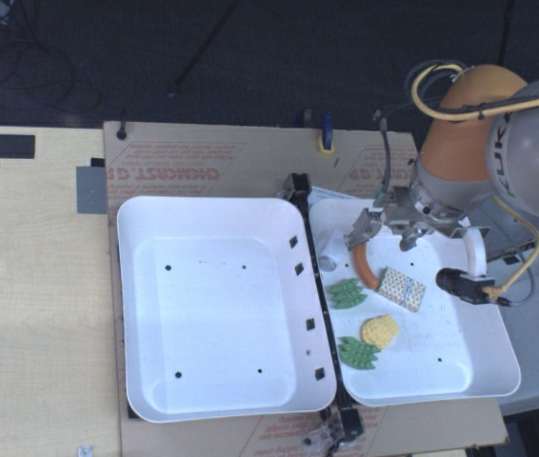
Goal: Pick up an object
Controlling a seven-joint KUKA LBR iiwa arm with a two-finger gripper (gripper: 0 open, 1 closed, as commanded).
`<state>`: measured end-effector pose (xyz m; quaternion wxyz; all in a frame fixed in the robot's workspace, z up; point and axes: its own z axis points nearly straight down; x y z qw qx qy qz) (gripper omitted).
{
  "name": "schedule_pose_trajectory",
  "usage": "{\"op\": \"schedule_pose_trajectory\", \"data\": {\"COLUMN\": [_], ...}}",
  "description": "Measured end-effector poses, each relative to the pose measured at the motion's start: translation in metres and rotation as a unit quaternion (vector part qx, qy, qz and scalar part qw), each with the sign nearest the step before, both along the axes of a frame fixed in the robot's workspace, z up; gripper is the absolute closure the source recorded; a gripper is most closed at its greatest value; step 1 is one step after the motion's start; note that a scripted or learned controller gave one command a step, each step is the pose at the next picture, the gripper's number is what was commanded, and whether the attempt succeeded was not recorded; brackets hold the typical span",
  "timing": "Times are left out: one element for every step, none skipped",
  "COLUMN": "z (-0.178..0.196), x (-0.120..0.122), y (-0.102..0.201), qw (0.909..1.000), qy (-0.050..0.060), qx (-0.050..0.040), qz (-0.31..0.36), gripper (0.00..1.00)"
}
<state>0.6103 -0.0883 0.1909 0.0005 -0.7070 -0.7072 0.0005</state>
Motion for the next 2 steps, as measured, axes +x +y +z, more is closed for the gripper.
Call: {"op": "schedule_pose_trajectory", "data": {"z": [0.01,0.145], "x": [0.0,-0.092], "y": [0.0,0.054], "qw": [1.0,1.0], "qy": [0.001,-0.005], "qx": [0.0002,0.0018], "qz": [0.0,0.002], "gripper": [1.0,1.0]}}
